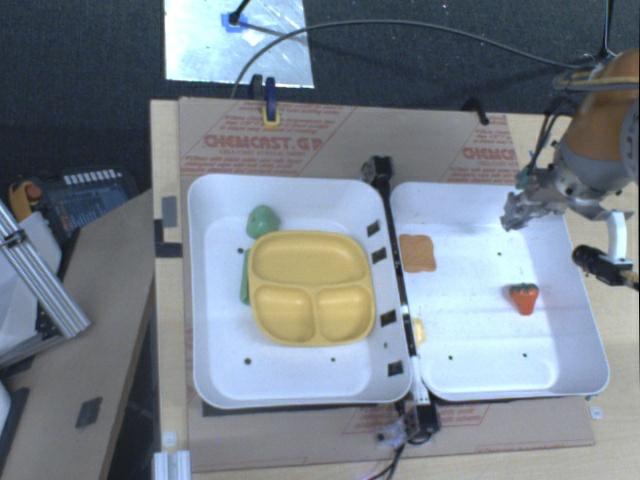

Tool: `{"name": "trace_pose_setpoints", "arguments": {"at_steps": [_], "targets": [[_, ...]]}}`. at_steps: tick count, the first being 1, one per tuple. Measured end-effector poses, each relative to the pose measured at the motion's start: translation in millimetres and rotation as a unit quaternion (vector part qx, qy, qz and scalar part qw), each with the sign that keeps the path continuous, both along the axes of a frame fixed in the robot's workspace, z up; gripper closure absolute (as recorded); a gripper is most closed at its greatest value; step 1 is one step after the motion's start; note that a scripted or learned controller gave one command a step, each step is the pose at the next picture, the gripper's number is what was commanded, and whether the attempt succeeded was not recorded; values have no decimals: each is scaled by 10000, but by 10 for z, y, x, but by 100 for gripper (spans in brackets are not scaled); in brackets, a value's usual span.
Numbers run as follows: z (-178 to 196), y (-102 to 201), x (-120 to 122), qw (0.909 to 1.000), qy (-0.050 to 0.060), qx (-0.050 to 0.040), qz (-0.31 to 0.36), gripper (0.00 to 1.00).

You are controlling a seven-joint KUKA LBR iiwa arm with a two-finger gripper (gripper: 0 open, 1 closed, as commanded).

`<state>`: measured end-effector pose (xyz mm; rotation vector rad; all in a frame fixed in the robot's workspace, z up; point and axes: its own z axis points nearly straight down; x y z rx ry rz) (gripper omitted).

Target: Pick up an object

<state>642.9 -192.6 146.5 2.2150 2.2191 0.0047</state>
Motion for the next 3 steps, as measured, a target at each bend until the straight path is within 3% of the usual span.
{"name": "trace_pose_setpoints", "arguments": {"at_steps": [3], "targets": [[1468,-69,111,10000,-11,-3,16,100]]}}
